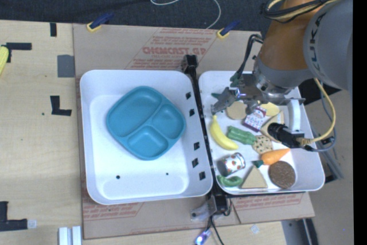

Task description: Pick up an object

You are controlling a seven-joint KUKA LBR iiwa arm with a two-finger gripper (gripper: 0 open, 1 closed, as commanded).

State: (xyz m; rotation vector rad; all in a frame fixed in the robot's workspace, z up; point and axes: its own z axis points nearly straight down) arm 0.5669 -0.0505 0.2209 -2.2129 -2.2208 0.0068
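Even, fairly bright overhead light is falling across the bench, casting soft shadows inside the left bin (92, 123) under the blue divided plate (145, 122). The white bins are glaring slightly. Detail is looking soft and grainy throughout, with the orange wrist band (289, 37) blurring

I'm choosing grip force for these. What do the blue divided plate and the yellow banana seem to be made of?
The blue divided plate looks like moulded plastic, matte: uniform colour, soft rounded compartment ridges. The yellow banana appears to be a plastic toy, slightly glossy, evenly coloured with no blemishes; whether it is hard or soft can't be told.
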